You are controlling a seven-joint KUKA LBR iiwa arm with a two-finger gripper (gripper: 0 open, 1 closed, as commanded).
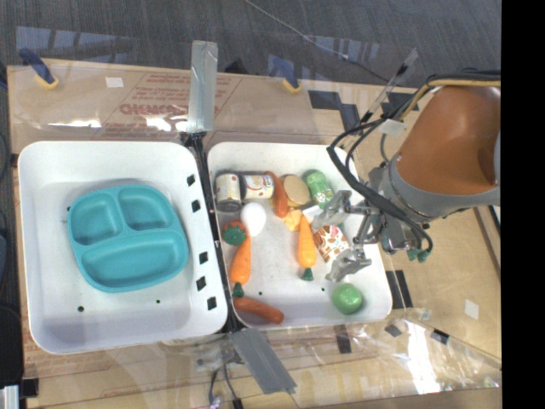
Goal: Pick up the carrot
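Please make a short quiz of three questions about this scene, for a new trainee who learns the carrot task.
1. True or false: the teal divided plate lies in the same bin as the carrots.
2. Multiple choice: what lies directly beside the can, on its right in the camera view? A) a small jar lying on its side B) a banana C) a spoon
3. Fill in: the claw hovers at the ____ side of the right bin, as the camera view shows it.

Key:
1. False. The plate is in the left bin; two carrots are in the right bin.
2. A, the jar.
3. Right.
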